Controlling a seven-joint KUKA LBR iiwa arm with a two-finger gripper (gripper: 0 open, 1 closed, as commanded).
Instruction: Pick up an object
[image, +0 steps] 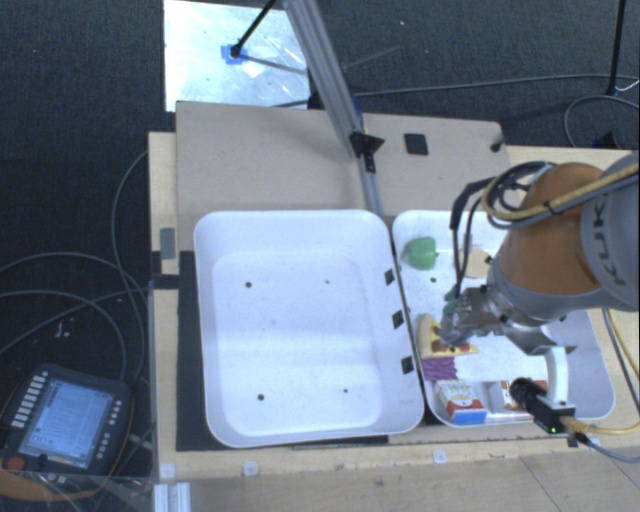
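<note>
You're looking down on the desk (280, 150) and the arm (555, 240) is reaching in over the right bin (600, 385), so take that bin as your landmark. The claw (458, 330) is hanging low over the bin's left half, right above a yellow and red packet (438, 342) that is lying against the bin's left wall. Whether the claw is open or closed I cannot tell; the wrist is hiding the tips from this slanting view.

Your pickable things are all sitting in the right bin: a green ball-like thing (421, 252) near the far left corner, a purple packet (438, 367) just nearer than the yellow one, and an orange and white carton (464, 402) by the near rim. The left bin (290, 320) is lying just beside it.

Here's what I'm worrying about. That yellow and red packet is crowding the wall, so one side of the claw could be landing on the rim or wedging against it, nudging the packet instead of closing round it. The flat packets are overlapping, so you may be catching two, or pinching only an edge that slips out on the lift.
</note>
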